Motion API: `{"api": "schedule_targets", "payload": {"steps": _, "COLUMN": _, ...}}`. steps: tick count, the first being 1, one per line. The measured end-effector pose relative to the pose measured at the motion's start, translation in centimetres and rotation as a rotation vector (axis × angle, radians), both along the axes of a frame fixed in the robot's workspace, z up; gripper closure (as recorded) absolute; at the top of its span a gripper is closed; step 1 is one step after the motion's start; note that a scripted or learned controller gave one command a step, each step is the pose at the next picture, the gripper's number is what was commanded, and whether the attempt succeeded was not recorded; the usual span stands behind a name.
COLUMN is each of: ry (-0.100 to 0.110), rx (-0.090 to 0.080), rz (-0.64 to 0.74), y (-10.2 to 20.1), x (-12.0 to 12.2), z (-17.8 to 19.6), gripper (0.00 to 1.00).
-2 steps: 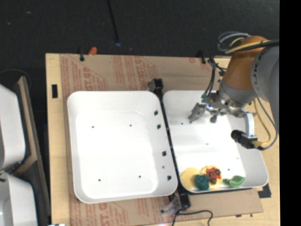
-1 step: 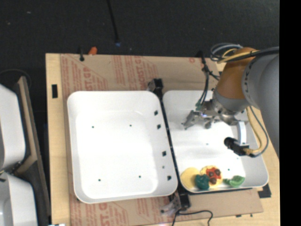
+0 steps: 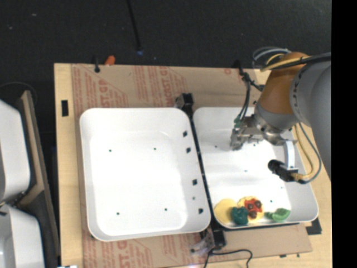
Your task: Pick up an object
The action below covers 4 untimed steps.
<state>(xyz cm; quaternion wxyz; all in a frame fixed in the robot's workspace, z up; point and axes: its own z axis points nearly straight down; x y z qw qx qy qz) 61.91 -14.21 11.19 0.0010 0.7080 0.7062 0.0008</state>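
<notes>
A yellow toy [image 3: 226, 210], teal toy [image 3: 240, 216], red toy [image 3: 253, 205] and green toy [image 3: 278, 213] are lying in the right bin [image 3: 304, 197], well below the pincer [image 3: 238, 139], whose closure state cannot be told.

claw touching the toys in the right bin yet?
Apart. The camera view shows the claw over the bin's upper half, with bare white floor of the right bin between it and the toy pile at the near edge.
</notes>
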Motion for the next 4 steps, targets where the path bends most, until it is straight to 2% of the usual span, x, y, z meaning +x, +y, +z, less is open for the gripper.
{"api": "schedule_targets", "payload": {"steps": 2, "ry": -0.002, "rx": 0.0, "rz": 0.002, "y": -0.1, "x": -1.1, "z": 9.7, "gripper": 1.0}}
{"api": "schedule_targets", "payload": {"steps": 3, "ry": 0.001, "rx": 0.0, "rz": 0.002, "y": -0.2, "x": -1.1, "z": 11.2, "gripper": 1.0}}
{"api": "schedule_targets", "payload": {"steps": 4, "ry": 0.002, "rx": 0.001, "rz": 0.007, "y": 5.6, "x": 0.1, "z": 11.1, "gripper": 1.0}}
